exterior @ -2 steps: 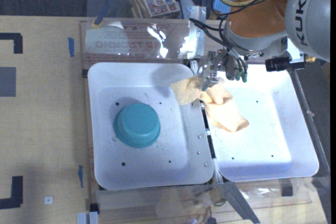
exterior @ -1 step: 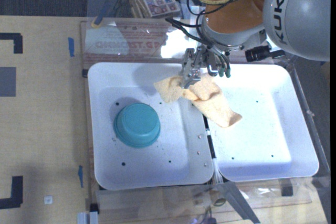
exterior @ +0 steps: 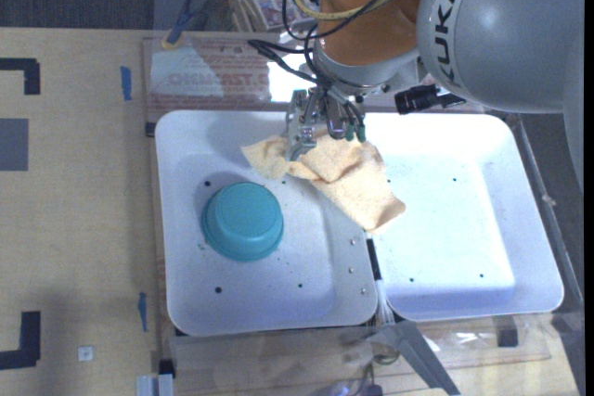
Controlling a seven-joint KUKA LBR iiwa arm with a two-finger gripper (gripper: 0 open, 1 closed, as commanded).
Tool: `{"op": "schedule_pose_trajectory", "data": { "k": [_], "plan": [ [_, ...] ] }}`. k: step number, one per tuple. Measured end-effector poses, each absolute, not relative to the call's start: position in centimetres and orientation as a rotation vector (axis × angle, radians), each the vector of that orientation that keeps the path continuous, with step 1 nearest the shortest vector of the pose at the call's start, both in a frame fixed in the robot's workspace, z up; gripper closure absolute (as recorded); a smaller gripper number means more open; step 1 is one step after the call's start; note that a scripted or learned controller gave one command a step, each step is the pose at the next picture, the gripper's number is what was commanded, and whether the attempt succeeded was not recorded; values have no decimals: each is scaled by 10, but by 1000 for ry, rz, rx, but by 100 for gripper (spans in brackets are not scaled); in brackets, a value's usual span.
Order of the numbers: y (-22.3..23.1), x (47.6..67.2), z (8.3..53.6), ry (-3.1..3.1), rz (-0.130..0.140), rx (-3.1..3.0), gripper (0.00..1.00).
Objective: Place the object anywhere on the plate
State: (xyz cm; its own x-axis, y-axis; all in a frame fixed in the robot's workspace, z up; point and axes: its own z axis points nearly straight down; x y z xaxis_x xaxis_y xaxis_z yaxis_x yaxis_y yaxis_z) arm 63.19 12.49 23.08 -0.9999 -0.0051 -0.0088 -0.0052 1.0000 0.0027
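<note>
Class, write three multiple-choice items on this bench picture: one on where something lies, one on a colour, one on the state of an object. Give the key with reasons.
1. Where does the bowl sit?
A. left bin
B. right bin
C. on the wooden bench

2. What colour is the cloth?
A. red
B. pale yellow
C. black

3. How does the bowl stand?
A. upright, opening up
B. on its side
C. upside down

Key: 1 A, it rests on the left bin floor; 2 B, pale yellow below the gripper; 3 C, its flat base faces up.
</note>
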Motion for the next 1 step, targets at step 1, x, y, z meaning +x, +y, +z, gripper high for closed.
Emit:
{"op": "schedule_pose_trajectory", "data": {
  "k": [1],
  "plan": [
    [125, 632, 231, 3132, 5, -7, 0]
  ]
}}
